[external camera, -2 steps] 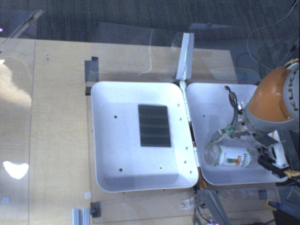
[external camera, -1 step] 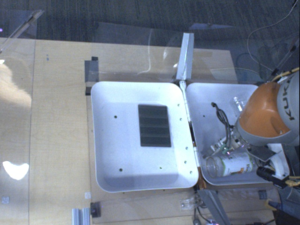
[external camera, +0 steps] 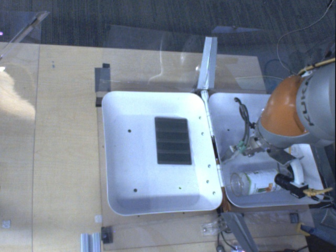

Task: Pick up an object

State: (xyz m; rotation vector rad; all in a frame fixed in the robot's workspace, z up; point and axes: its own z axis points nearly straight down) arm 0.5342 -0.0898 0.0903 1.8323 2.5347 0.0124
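Pale wooden bench (external camera: 58, 140) carries the left bin (external camera: 121, 156) and the right bin (external camera: 227, 121) side by side. The arm (external camera: 286, 112) hangs over the right bin. A black ridged mat (external camera: 172, 140) lies flat in the middle of the left bin. A clear bottle (external camera: 254, 183) lies on its side near the right bin's front wall, the likeliest pick. The gripper (external camera: 244, 147) sits just above it; I cannot tell whether it is open or holding anything. A good grasp would close across the bottle's width, clear of the front wall.
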